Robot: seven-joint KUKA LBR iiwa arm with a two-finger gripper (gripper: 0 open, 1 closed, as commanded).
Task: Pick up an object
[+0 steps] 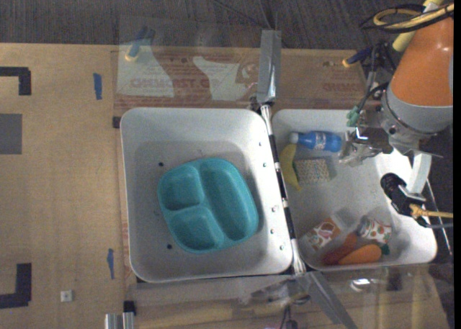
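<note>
Gripper (358,149) hung over right bin (425,252), just beside blue bottle (317,140). Couldn't tell its state. Teal tray (207,205) sat in left bin (137,176).

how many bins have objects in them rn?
2. The left bin holds a teal divided plate. The right bin holds a blue bottle, a sponge and small items at its near edge; the arm may hide more.
</note>
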